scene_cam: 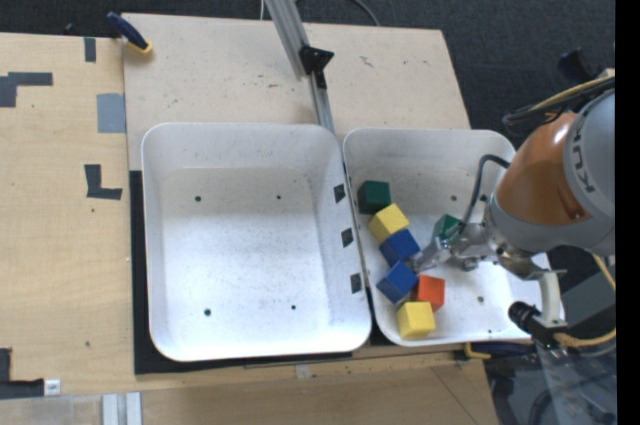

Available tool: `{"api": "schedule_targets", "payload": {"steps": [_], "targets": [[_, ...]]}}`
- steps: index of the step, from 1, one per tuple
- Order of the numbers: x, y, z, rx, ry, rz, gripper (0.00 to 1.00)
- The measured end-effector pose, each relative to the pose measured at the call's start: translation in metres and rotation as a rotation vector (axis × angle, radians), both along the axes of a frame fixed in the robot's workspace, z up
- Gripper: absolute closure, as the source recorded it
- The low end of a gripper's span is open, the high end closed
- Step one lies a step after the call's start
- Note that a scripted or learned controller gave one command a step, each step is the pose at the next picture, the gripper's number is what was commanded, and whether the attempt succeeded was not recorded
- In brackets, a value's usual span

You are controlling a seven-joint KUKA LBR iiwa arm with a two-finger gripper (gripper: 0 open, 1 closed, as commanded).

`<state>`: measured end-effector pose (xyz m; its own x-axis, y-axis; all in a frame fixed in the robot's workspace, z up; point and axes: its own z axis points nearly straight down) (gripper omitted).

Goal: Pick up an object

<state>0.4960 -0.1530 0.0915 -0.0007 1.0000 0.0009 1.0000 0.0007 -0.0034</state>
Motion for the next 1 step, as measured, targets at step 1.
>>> {"api": "schedule_targets", "payload": {"steps": [1], "targets": [[-0.0001,0.0004,0.0097,0.001,0.001,0.001,1.0]]}}
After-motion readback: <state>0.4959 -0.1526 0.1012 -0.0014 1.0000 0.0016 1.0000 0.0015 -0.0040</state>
